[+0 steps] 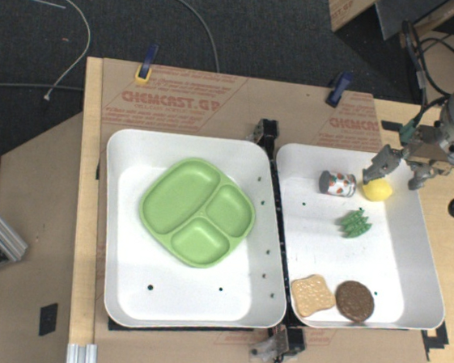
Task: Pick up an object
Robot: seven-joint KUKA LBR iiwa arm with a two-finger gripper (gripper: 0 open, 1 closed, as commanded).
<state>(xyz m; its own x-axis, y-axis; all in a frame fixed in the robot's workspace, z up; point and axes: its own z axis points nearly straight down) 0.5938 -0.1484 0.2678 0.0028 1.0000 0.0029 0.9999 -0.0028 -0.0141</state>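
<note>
Dark carpet surrounds a cardboard-topped bench with 2 white bins: the left bin [117, 286] holds a green divided plate [197, 212], the right bin [421, 264] a small can [337, 183], a green sprig [356, 224], a cracker [312, 295] and a brown cookie [355, 301]. Near the right bin's far edge, the gripper [397, 167] hangs with its fingers spread apart and empty, 1 finger just beside a small yellow lemon-like object [377, 190]. That object looks light, rounded, probably smooth and apt to slip, so I judge a pinch across its middle safest.

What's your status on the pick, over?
Claw open, over right bin's far corner. Yellow object beside its left finger, not gripped. Small can lying just left of it; green sprig nearer camera. Nothing lifted.
</note>
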